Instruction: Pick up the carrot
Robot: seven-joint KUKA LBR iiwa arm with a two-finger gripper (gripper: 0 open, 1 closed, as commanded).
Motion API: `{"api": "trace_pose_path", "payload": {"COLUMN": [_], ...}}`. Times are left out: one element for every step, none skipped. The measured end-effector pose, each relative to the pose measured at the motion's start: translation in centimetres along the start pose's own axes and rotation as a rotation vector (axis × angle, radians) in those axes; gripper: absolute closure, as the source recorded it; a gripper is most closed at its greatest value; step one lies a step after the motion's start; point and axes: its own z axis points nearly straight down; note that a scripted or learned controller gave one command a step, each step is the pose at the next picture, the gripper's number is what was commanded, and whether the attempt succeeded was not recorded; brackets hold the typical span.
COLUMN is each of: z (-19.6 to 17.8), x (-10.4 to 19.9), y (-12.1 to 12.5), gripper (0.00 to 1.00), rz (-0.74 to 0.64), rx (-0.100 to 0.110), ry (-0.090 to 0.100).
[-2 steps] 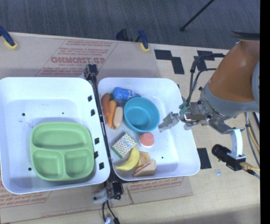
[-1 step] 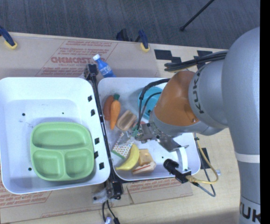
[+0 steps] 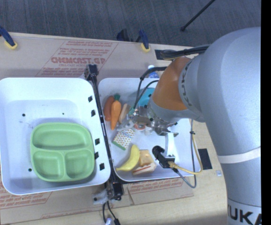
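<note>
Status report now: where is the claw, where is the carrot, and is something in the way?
Claw over right bin, beside carrot. Carrot lying by the bin's left wall, not gripped. Banana and sandwich nearer the front, apart from it.

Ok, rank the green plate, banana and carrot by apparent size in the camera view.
1. green plate, by far the largest.
2. and 3. banana and carrot look about alike, so I won't rank them.

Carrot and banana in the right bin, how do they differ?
The carrot is orange with a green top; the banana is yellow. The carrot lies straight near the bin's upper left wall; the banana curves along the lower edge, beside a sandwich. Both lie flat in the right bin, apart from the gripper.
</note>
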Motion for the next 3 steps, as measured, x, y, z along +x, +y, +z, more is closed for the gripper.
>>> {"api": "trace_pose_path", "payload": {"z": [0.7,-9.9,-3.3], "x": [1.9,7.6,2.8], "y": [6.6,9.9,8.0], "gripper": [0.0,0.0,0.0], "rz": [0.079,0.13,0.102], "rx": [0.011,-0.004,0.005], "ry": [-0.007,-0.001,-0.007]}}
